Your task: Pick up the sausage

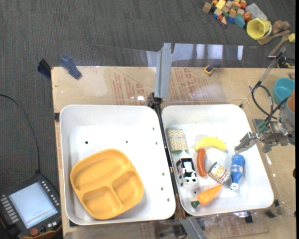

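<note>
One sausage [202, 162] lies mid right bin [249, 195], between milk carton [187, 171] at 9 and can [219, 173] at 4 | gripper [246, 142] hangs at its 3 o'clock over bin edge, jaws unreadable, we can't tell | step: approach | next: centre over sausage, descend.

Bins: two white ones [112, 114] [249, 118] are sitting side by side
Plates: one yellow divided plate [106, 183] is lying in the left bin
Sausages: one [202, 162]
Bananas: one [211, 143]
Carrots: one [208, 195]
Bottles: one blue [236, 170]
Cow-print cartons: one [187, 170]
Cans: one [219, 172]
Patterned packets: one [176, 140]
</note>
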Robot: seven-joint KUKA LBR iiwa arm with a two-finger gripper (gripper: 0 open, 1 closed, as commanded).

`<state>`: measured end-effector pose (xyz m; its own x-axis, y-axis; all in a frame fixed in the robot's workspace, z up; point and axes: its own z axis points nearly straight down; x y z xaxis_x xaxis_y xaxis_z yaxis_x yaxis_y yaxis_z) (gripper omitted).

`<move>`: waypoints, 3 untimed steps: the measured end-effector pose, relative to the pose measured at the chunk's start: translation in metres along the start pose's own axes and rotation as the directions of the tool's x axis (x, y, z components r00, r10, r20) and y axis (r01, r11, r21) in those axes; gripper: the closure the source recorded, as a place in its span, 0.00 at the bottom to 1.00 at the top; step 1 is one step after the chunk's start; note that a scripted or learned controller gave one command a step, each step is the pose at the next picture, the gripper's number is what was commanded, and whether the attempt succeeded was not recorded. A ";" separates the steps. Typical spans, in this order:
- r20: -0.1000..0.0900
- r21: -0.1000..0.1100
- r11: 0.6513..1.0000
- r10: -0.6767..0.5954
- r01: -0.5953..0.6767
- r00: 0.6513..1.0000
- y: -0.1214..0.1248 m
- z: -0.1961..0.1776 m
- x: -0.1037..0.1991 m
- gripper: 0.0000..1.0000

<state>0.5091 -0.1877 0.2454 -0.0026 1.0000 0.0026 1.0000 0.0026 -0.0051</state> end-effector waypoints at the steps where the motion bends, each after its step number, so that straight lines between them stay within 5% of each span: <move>1: 0.000 0.000 0.961 -0.277 0.277 0.961 0.036 0.075 0.040 0.00; 2: -0.002 0.002 0.963 -0.270 0.270 0.963 0.035 0.067 0.038 1.00; 3: 0.003 -0.002 0.892 -0.452 0.452 0.892 0.063 -0.003 0.105 1.00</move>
<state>0.5716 -0.0826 0.2481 -0.4541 0.8910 0.0015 0.8910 0.4541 -0.0016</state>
